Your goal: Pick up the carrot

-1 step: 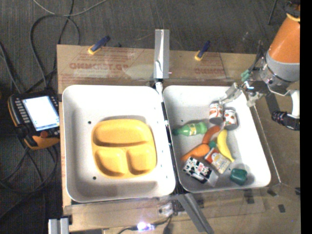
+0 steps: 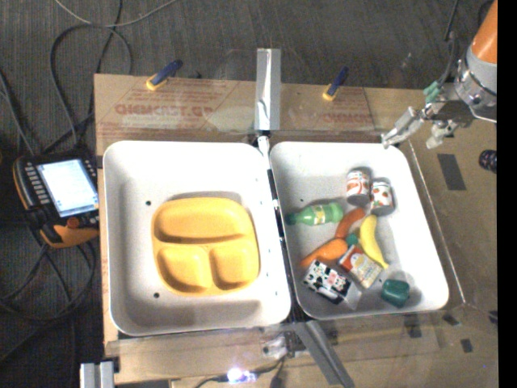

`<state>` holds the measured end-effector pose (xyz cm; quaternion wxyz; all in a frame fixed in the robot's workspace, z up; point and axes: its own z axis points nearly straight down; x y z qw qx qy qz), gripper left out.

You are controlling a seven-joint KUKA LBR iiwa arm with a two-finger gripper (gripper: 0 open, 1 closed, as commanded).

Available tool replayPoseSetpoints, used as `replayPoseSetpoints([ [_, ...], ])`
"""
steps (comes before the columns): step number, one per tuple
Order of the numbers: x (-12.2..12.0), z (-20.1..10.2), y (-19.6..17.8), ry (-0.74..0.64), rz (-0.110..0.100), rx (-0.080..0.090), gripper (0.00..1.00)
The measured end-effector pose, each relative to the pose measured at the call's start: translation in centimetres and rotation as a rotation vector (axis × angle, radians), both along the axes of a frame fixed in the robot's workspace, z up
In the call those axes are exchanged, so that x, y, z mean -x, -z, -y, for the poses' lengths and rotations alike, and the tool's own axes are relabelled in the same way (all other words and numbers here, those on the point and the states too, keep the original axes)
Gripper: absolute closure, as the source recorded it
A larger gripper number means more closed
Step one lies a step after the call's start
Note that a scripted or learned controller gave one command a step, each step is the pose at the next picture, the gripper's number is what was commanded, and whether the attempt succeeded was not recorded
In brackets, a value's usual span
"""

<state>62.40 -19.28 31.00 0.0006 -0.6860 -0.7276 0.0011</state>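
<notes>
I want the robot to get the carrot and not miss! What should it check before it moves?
1. Carrot in sight, in the right bin: ok.
2. Gripper carrying nothing: ok.
3. Gripper above the carrot: not ok; it hangs past the bin's far right corner.
4. Room around the carrot: not ok; banana and green bottle crowd it.
5. Fingers open wide enough: cannot tell.

Bench (image 2: 202, 107), cardboard-covered: two white bins side by side, left bin (image 2: 121, 217), right bin (image 2: 428, 241).
</notes>
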Motion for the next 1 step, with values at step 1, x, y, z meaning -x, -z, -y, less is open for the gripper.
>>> replayPoseSetpoints([
  [1,1.28,-1.82,18.03,-0.188,0.0,-0.003,0.0],
])
